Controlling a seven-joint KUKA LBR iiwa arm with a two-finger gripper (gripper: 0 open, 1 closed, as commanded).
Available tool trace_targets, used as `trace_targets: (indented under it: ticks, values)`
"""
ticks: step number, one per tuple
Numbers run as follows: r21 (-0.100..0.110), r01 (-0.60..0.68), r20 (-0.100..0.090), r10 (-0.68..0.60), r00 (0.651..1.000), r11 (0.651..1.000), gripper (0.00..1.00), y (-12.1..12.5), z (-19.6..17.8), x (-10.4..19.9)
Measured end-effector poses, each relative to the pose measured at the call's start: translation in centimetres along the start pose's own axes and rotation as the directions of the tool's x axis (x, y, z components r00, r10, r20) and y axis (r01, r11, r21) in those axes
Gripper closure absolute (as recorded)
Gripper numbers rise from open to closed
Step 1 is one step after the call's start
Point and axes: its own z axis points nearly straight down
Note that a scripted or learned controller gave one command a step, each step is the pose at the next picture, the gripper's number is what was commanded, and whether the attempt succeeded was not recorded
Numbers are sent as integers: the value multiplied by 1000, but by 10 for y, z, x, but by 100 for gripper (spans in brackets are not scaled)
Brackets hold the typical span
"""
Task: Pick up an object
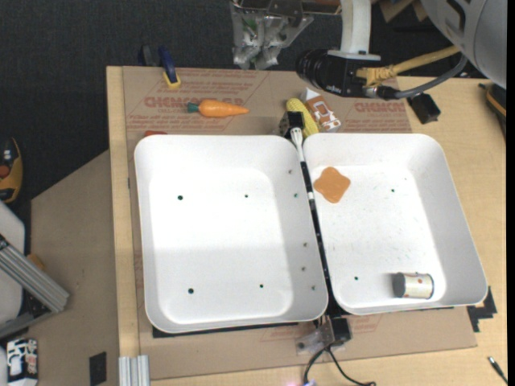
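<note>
In the right bin lie two objects. A flat orange piece rests near the bin's upper left corner, and a small white cylinder with a tan end lies on its side near the front right corner. The left bin holds nothing I can see. My gripper hangs high at the back, beyond the bins' far edge and above the brown board, far from both objects. Nothing shows in its grasp.
Outside the bins, on the brown board, lie a toy carrot, a yellow corn-like piece and a small orange-and-white packet. A blue clamp sits at the back left. Black cables run at the back right.
</note>
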Motion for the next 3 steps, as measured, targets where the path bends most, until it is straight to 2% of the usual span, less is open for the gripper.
trace_targets:
  ticks: [1, 2, 3]
  values:
    - [22, -1, 10, 1, 1000, 1000, 100, -69, 110, -1]
    - [-2, -2, -1, 2, 1000, 1000, 100, -83, -2, -1]
    - [6, 0, 4, 0, 1000, 1000, 100, -83, -6, 1]
